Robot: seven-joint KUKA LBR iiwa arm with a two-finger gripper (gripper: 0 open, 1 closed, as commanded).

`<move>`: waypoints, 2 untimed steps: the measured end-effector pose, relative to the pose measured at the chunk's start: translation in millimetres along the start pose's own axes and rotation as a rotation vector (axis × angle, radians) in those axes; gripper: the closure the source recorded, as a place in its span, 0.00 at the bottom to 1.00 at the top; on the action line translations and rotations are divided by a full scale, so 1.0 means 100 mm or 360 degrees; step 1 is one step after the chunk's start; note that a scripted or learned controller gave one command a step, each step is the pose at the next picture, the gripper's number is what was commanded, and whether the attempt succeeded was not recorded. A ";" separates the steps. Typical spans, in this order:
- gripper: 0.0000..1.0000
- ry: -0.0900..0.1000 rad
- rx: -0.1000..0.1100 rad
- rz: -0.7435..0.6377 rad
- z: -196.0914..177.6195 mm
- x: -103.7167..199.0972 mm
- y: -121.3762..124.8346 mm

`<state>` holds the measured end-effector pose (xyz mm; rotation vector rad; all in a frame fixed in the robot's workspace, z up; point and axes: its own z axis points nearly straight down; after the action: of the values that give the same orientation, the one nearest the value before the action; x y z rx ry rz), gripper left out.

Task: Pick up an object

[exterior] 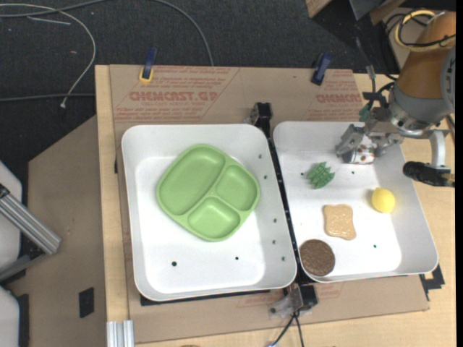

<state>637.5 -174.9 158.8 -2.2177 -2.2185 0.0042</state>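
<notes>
Looking down on the bench, we see two shallow white bins side by side. The left bin [145, 266] holds a green divided plate [207, 191], lying flat and turned at an angle, with three compartments. The right bin [412, 237] holds four small things, all apart from one another: a green leafy toy [319, 174] toward the bin's far left part, a yellow ball [383, 200] near its right wall, a tan slice of toast [338, 221] between the middle and the near edge, and a round brown cookie [317, 256] at the near left corner, close to the wall.

Our arm [423, 78] reaches in from the right, and the gripper [359, 149] hangs low over the far part of the right bin, just beyond and to the right of the leafy toy. At its tip we make out a small patch of white and red, which may be part of the gripper or something under it; we cannot tell. Whether the gripper is grasping anything or is released, we cannot tell either.
</notes>
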 end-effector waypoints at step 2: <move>1.00 -0.0002 -0.0012 -0.0001 0.46 0.00 -0.03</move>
<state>633.9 -175.0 112.8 -2.2215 -2.2234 -0.0027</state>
